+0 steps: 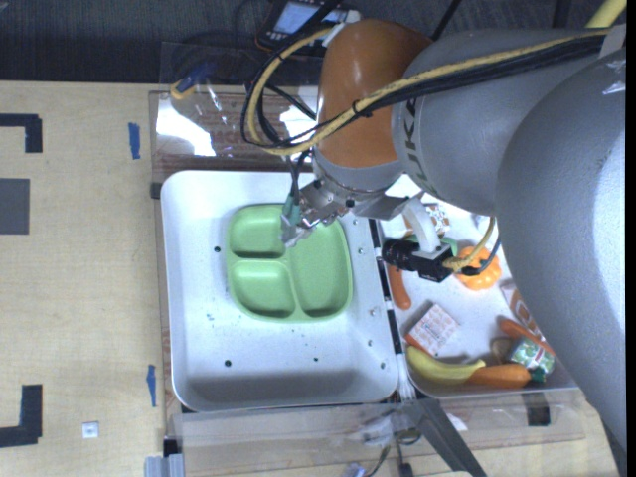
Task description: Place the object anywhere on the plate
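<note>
Light wood bench (79,296) with two shallow white bins side by side, and the arm (517,137) comes in from the right over both of them. The left bin (199,356) has a green divided plate (290,259) sitting in it, and the gripper (295,219) is hanging right above where the plate's compartments meet. Honestly can't tell if the fingers are apart or together, the wrist hides too much, and I can't make out anything held there either. The right bin (467,386) has the toy food: a banana (442,369), a carrot (502,374), something orange (477,266) and a small red-and-white packet (432,328). My worry is that the gripper is hovering over the plate with nothing in it, so a release here puts nothing down. Or if it does carry something small, dropping it on a divider ridge could let it roll off.
</note>
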`<action>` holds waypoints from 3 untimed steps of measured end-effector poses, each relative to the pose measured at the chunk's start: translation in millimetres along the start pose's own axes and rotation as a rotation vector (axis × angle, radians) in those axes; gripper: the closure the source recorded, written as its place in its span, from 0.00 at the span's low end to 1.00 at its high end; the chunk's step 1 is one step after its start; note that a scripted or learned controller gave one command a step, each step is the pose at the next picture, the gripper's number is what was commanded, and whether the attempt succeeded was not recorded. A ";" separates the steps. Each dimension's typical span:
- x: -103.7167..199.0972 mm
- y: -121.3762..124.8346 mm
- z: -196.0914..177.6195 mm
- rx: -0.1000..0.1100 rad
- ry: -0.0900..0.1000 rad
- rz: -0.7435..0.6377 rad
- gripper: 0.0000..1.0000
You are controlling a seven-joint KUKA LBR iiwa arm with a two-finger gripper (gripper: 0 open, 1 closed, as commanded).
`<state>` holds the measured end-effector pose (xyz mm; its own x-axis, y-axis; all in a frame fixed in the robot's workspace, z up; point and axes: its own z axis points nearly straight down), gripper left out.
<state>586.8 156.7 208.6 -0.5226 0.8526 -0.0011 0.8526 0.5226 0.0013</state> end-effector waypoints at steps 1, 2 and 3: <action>-39.6 -0.9 10.3 -0.001 -0.001 0.161 1.00; -67.2 -66.7 24.6 0.005 0.002 0.375 1.00; -59.1 -2.7 5.7 -0.001 -0.001 0.167 1.00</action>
